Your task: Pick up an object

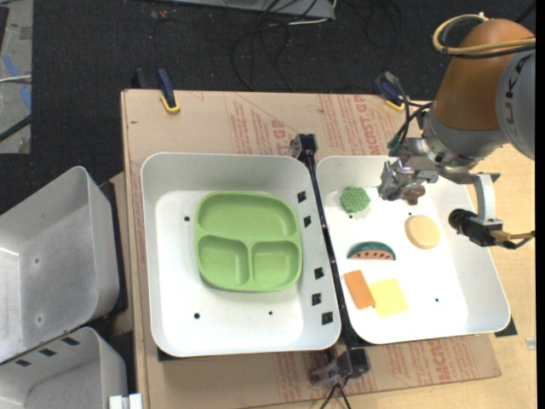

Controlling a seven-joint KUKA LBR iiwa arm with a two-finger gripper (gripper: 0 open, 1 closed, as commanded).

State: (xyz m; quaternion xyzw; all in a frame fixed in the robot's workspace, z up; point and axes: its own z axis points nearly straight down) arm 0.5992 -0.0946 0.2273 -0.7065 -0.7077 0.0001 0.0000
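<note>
gripper (400, 186) hangs upper right, in the right bin (477, 313); i cannot tell its state; green ball (355, 199) lies just left; a descent here would likely miss it and close on nothing

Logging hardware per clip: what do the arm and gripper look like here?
The arm is grey with a bulbous orange band above the wrist and a yellowish cable looping over it. Dark letters mark its grey shell. The gripper is a small grey metal assembly trailing thin dark cables.
</note>
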